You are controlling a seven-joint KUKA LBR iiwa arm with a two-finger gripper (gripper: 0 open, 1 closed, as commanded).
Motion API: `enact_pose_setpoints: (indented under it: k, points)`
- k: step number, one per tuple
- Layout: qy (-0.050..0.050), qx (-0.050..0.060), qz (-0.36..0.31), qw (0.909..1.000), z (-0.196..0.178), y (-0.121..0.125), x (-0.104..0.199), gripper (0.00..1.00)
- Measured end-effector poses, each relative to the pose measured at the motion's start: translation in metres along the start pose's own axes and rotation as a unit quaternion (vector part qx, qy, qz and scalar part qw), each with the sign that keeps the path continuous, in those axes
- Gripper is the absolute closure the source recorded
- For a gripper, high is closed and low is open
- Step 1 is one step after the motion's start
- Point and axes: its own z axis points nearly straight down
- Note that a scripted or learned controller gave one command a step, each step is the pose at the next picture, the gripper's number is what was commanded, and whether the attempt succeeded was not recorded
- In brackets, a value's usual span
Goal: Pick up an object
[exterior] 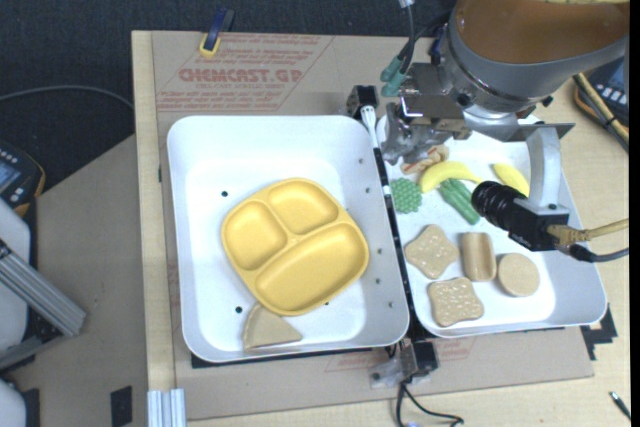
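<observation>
Overhead view of two white bins. Gripper (415, 137) low over right bin's (585, 300) far-left corner, above toy foods: banana (446, 175), broccoli (406, 195), crackers (431, 251). Grip state impossible to tell. Reaching stage, apparently; next, closing on one item and lifting.

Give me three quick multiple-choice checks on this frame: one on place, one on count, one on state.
1. Where does the yellow tray lie?
A. left bin
B. right bin
C. on the cardboard

2. How many bananas are in the right bin?
A. none
B. two
C. five

3. How does the arm stand?
A. parked off the bench
B. over the left bin's middle
C. over the right bin's far end

Answers:
1. A: the tray lies inside the left bin.
2. B: one banana and another lie there.
3. C: the arm comes down above the food at that bin's far end.
</observation>
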Motion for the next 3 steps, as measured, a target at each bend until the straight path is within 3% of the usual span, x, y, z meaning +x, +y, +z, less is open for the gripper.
enact_pose_setpoints:
  k: [1,3]
  points:
    - [-0.003,0.005,0.003,1.0000,-0.004,0.000,-0.003,1.00]
    - [-0.003,0.002,0.002,1.0000,-0.024,0.002,-0.002,1.00]
